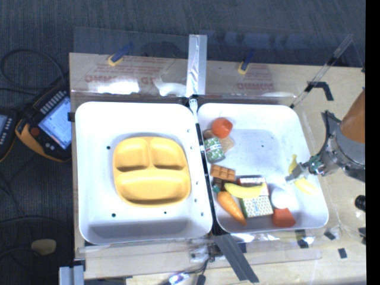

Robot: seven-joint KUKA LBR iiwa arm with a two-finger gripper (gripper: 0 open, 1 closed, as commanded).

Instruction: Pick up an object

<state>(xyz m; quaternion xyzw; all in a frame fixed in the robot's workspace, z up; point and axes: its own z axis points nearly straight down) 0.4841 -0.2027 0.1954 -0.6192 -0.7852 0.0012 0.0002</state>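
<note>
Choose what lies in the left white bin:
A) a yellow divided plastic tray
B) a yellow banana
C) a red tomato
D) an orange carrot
A: the yellow divided plastic tray sits alone in the left white bin, while the small toy foods crowd the right white bin.

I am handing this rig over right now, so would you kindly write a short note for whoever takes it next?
Gripper: at the right rim of the right bin; nothing seen held.
Right bin: toy food crowded along its left and near sides, with a tomato, waffle, banana, carrot, white egg and red block.
Left bin: holds only the yellow divided tray.
Done: no pick visible yet.
Left: grasp and lift any one object; the egg and red block lie nearest the gripper.
</note>
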